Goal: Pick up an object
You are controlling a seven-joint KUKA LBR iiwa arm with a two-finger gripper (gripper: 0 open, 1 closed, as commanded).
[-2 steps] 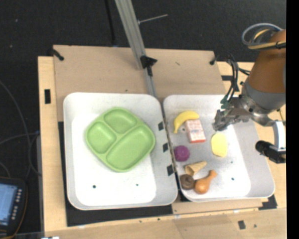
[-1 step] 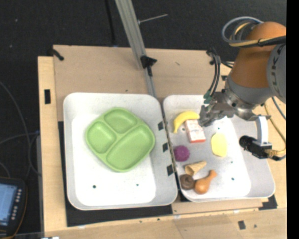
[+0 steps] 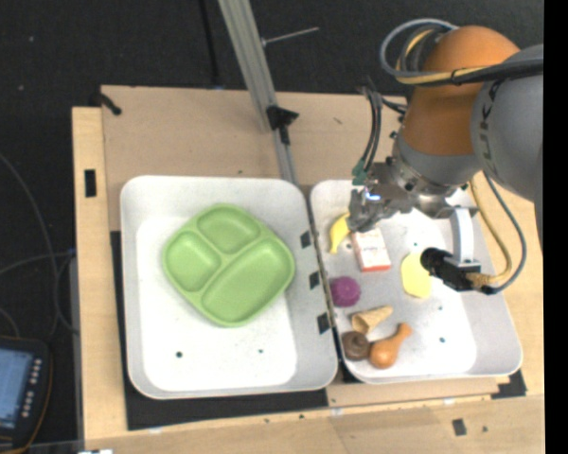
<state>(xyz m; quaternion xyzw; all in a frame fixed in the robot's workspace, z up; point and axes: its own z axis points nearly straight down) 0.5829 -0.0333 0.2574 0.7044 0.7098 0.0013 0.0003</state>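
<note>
My gripper hangs low over the back left of the right bin, just above a small white and red carton. A yellow banana lies right beside it on the left. Nothing shows between the fingers. In the same bin lie a purple ball, a pale yellow round piece, an ice cream cone, a brown round piece and an orange pear-shaped toy.
A green divided plate lies in the left bin. A slanted metal pole crosses the back of the bench, ending near the gap between the bins.
</note>
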